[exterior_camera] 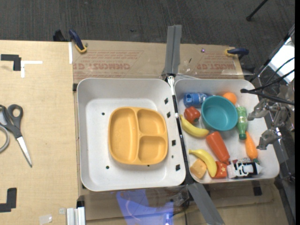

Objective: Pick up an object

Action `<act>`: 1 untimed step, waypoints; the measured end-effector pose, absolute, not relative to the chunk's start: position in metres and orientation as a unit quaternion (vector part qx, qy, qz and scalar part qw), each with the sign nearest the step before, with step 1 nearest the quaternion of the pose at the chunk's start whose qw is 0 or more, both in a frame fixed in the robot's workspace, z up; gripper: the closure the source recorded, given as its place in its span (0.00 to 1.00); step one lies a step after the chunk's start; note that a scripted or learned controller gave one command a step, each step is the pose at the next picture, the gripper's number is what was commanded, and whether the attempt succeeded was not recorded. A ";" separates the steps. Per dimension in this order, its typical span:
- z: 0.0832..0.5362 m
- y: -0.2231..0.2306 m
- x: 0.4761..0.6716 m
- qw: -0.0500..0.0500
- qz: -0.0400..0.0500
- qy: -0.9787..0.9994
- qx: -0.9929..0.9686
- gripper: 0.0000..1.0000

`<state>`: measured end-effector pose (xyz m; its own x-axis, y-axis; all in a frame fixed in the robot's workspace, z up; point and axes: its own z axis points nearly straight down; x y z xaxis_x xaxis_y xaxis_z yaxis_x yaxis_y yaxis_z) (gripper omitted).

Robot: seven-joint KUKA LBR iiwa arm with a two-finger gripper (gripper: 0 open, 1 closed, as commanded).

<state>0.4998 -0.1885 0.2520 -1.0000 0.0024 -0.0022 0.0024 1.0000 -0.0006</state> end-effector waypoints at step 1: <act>0.129 -0.218 0.488 0.013 -0.003 0.999 0.050 0.00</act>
